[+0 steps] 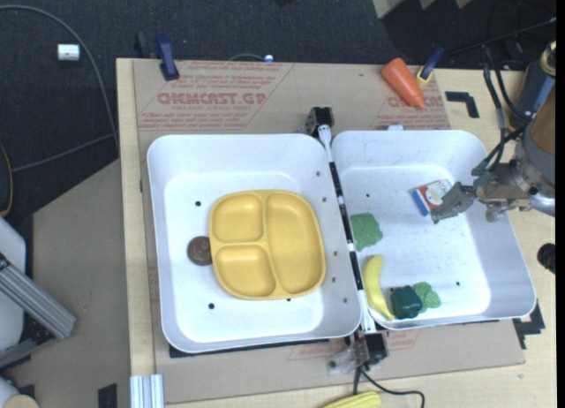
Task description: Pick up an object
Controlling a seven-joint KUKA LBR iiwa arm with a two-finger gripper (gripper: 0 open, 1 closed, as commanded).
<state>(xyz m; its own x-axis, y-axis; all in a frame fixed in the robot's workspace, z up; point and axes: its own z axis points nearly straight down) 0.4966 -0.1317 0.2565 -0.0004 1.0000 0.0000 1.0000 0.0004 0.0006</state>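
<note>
Reaching in from the right, the gripper (452,203) hangs over the right bin (503,287), just beside a small red, white and blue packet (428,196). How wide its fingers stand, I cannot tell. A banana (374,284) lies at the bin's near left.

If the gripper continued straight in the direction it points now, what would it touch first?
The gripper points leftward into the right white bin. The first thing in that line looks like the small red, white and blue packet, right at its tip. Depth is unclear, so it may be above the packet.
</note>
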